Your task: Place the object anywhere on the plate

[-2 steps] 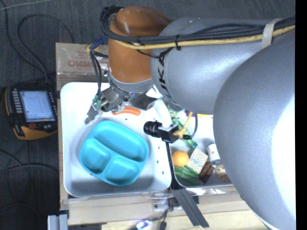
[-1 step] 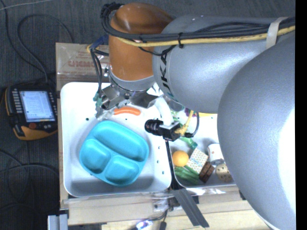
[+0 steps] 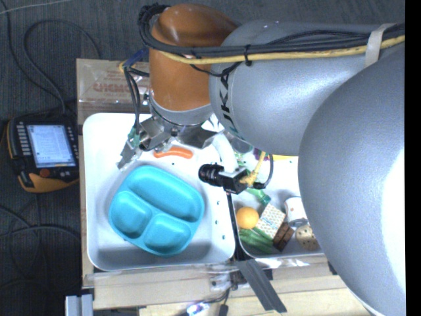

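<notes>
A blue plate (image 3: 156,209) with three compartments lies in the left white bin (image 3: 99,176). Just beyond its far rim an orange carrot-like object (image 3: 174,153) rests on the bin floor. My gripper (image 3: 135,147) hangs over the bin's far left part, to the left of the orange object and above the plate's far edge. Its grey fingers (image 3: 126,155) point down toward the bin floor. The orange-banded wrist (image 3: 184,58) hides most of the hand.
The right bin (image 3: 289,259) holds an orange ball (image 3: 247,217), a patterned box (image 3: 270,221), green items and a dice-like block (image 3: 306,236). A black camera mount (image 3: 220,175) sits over the divider. A pendant (image 3: 45,149) lies left of the bench.
</notes>
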Motion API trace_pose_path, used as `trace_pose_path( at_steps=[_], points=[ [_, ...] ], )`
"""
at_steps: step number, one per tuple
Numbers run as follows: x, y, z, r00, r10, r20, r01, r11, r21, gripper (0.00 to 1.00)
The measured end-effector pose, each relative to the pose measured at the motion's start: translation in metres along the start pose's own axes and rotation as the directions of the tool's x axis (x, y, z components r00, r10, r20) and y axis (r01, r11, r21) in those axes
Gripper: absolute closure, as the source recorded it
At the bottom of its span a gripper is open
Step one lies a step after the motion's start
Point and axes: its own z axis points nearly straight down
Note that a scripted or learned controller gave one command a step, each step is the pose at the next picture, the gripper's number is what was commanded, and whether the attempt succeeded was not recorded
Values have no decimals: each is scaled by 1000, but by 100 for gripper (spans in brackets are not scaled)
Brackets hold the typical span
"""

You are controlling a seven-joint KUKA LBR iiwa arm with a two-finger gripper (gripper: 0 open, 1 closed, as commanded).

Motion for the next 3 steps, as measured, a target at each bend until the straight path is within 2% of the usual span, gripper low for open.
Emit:
trace_pose_path(
  at_steps=[1,2,3],
  points=[
    [0,0,-8,1000,0,3,0,1000,2,100],
    [0,0,-17,1000,0,5,0,1000,4,100],
    [0,0,-17,1000,0,6,0,1000,4,0]
  ],
)
